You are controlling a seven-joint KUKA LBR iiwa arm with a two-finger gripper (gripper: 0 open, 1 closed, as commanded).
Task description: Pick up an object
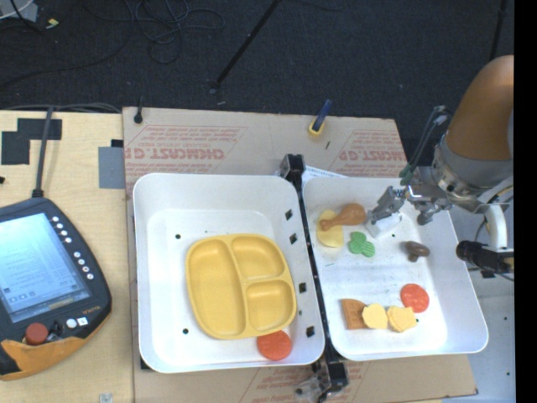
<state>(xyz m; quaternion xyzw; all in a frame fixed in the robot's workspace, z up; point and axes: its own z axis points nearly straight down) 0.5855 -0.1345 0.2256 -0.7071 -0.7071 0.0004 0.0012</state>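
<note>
Overhead view. My arm reaches in from the right, its pincer (388,211) hanging low over the right bin (470,326), near the bin's far left part. I cannot tell how far the pincer is parted; nothing shows in its grip. Candidate objects lie close by: a brown drumstick (344,217) touching a pale yellow piece (331,237), and a green piece (362,245) just beside them. Farther off are a small brown lump (414,249), a red disc (414,297) and two yellow pieces (388,317) beside an orange wedge (352,313). The left bin (159,225) holds a yellow divided tray (241,285) and a red piece (274,344). To do this step well, I judge I should centre over the green piece, which stands free, and descend straight.
</note>
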